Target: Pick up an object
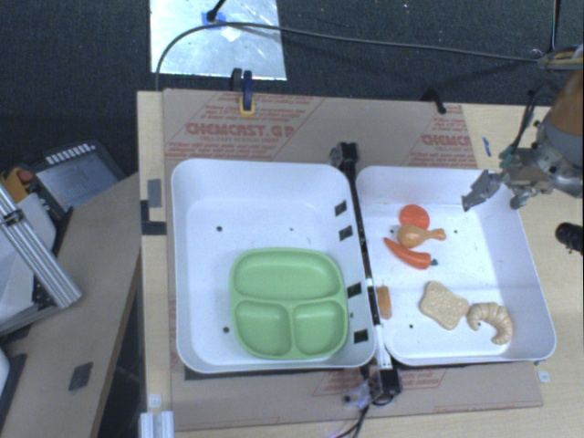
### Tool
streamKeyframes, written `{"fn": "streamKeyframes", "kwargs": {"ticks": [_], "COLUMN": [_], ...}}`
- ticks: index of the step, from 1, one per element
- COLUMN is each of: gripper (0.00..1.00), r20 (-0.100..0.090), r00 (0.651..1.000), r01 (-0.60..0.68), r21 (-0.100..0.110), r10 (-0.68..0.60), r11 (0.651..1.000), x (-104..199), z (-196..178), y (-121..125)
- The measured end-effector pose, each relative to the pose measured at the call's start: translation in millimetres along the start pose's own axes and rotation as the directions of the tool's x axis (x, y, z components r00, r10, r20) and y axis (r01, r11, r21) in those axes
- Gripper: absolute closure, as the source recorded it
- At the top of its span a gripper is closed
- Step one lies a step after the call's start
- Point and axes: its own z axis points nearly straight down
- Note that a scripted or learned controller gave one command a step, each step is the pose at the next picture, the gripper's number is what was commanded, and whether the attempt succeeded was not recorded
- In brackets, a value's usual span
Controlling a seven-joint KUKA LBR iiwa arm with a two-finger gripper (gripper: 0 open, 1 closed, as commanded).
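We saw the gripper point(497, 190) above the upper right part of the right bin point(538, 286), its fingers spread and holding nothing. The toy carrot point(408, 254) lay left of it and below, its long axis slanting down to the right, beside the drumstick point(421, 236).

The right bin point(511, 272) floor is open along its far and right portions. Obstacles cluster centrally: tomato point(414, 215), chicken drumstick point(420, 236), chili pepper point(408, 255), bread slice point(443, 306), croissant point(493, 320). In the left bin point(210, 199), the green divided plate point(289, 302) blocks the near half; the far half is open.
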Motion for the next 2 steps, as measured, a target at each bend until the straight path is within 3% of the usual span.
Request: {"fn": "streamKeyframes", "kwargs": {"ticks": [1,2], "gripper": [0.0,0.0], "r20": [0.003,0.003], "r00": [1.0,1.0], "r01": [0.003,0.005], "r21": [-0.012,-0.01], "r10": [-0.003,-0.005], "r11": [1.0,1.0], "x": [0.6,-0.9], "z": [-7.5,39.6], "y": [2.7,12.6]}}
